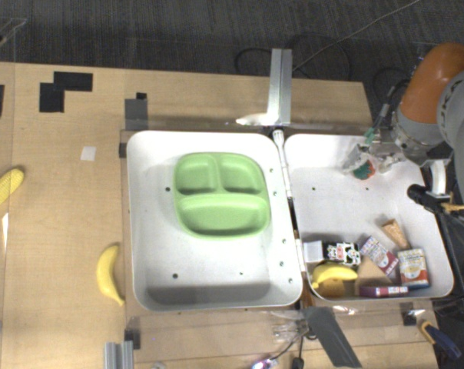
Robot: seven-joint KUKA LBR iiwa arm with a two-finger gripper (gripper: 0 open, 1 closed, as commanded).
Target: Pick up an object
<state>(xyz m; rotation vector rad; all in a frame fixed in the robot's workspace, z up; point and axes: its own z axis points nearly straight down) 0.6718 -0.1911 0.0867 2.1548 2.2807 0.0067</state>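
The grey robot arm with the orange band [439, 91] reaches in from the right, over the far part of the right white bin [324, 206]. Its two-finger gripper [362, 164] hangs low there, and a small thing with green and a bit of red on it [362, 171] sits right at its tips. That small thing is blurry — what it is cannot be told, and whether the gripper is spread or pinching it cannot be told either.

The other things lie piled along the near edge of the right bin. There is a round yellow fruit-shaped toy [333, 277], a small black-and-white box with a cow-like pattern [340, 253], a small white and grey box [313, 250], a purple and white packet [378, 254], a red and white carton [412, 267], a tan cone-shaped piece [394, 232] and a dark flat bar [382, 290].

The left white bin [147, 229] holds a light green plastic plate with three sections [220, 193], lying flat near the middle.

Outside the bins, on the wooden bench [55, 221], a yellow toy banana [109, 274] lies just beside the left bin, and a yellow toy corn cob [3, 191] lies at the far left edge.
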